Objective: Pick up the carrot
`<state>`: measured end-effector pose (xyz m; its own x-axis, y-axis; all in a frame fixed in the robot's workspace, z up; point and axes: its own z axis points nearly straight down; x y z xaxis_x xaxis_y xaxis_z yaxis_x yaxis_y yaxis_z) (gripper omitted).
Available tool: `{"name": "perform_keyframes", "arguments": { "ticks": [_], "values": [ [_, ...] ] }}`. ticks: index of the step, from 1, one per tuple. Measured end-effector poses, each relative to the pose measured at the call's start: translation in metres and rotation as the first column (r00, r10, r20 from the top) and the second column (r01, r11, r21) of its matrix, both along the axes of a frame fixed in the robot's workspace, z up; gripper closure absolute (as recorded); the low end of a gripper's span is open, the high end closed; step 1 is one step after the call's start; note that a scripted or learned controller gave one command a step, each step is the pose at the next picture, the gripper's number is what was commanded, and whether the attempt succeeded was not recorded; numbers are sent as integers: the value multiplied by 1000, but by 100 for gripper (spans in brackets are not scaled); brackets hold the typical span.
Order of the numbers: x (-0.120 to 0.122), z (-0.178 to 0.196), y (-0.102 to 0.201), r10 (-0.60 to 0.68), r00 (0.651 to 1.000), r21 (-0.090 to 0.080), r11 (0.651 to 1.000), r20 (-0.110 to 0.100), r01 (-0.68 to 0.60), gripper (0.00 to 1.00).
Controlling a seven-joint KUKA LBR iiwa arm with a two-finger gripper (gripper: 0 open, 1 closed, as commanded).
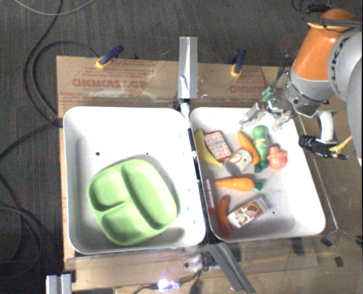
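Presently: left bin (77, 164) holds green divided plate (133, 199). Right bin (303, 207) holds carrot (235, 184) at centre, lying flat among other toy food. Claw (266, 113) above bin's far edge, fingers apart, gripping nothing, well apart from carrot.

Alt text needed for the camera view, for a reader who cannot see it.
The gripper hovers over the right bin's far edge, apart from the carrot lying among toy foods. A green divided plate sits in the left bin.
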<state>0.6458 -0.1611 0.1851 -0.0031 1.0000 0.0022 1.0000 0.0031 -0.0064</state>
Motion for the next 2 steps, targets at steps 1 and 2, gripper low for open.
{"name": "perform_keyframes", "arguments": {
  "ticks": [1, 2],
  "values": [
    [-44, -95, -23, 172, 985, -8, 985, 15, -172, 0],
    [-45, -88, -23, 172, 985, -6, 985, 10, -172, 100]
  ]
}}
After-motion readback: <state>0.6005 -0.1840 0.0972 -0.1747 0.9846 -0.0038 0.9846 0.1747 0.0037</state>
